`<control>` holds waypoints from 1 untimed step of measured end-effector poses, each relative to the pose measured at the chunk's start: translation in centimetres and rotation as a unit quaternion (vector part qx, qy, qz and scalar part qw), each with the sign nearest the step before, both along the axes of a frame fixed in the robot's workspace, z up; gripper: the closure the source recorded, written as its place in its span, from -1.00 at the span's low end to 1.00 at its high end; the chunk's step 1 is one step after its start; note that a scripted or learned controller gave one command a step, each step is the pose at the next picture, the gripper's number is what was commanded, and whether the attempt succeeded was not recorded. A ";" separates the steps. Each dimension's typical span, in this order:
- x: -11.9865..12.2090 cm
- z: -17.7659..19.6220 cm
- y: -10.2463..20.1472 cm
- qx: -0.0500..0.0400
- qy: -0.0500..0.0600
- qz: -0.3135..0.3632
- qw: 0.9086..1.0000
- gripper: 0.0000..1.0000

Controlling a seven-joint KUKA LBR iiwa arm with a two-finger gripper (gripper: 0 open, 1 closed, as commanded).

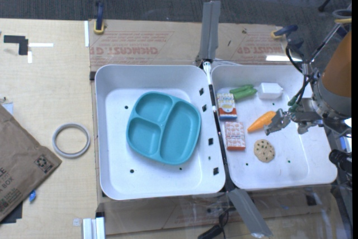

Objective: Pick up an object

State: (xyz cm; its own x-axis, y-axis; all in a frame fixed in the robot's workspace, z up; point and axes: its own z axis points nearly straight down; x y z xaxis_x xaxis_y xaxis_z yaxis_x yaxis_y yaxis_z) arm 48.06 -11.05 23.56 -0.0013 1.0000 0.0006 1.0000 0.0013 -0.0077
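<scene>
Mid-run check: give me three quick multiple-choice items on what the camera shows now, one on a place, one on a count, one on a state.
1. Where is the teal divided plate?
A. left bin
B. right bin
C. on the bench

2. How many small cartons lie in the right bin?
A. none
B. two
C. five

3. How does the end effector stand?
A. holding the cookie
B. over the right bin beside the carrot
C. over the plate

Answers:
1 A, it lies on the left bin's floor.
2 B, carton and carton.
3 B, next to the carrot; the cookie lies apart.
</scene>
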 end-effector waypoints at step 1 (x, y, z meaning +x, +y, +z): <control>-0.1 1.0 0.5 -0.001 -0.001 -0.082 0.997 -1.00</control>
